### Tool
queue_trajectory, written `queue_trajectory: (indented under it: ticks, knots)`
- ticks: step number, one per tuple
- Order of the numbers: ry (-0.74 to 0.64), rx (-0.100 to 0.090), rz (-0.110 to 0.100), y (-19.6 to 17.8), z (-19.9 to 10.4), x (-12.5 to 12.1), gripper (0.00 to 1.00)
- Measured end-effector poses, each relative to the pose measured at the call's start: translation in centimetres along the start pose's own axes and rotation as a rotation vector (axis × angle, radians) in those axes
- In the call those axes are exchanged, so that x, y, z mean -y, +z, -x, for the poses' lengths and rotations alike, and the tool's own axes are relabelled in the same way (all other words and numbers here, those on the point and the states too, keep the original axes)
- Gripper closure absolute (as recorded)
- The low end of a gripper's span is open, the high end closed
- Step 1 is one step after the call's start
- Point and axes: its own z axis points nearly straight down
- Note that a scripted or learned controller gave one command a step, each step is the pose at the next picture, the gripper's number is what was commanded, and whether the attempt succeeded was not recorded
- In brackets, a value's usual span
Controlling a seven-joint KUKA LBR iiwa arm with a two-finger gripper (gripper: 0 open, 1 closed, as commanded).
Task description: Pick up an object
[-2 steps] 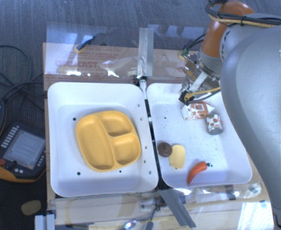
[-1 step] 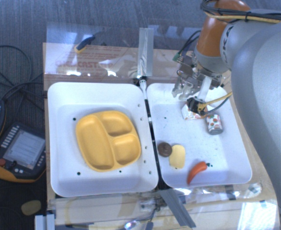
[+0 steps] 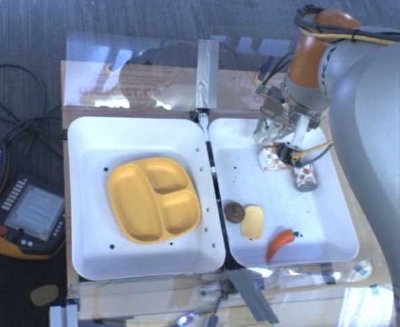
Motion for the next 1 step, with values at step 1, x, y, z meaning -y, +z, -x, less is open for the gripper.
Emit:
queue_trajectory:
  ticks: [1]
  knots:
    - [0.005, 0.001, 0.001, -0.03, -0.09, 0.02, 1.0]
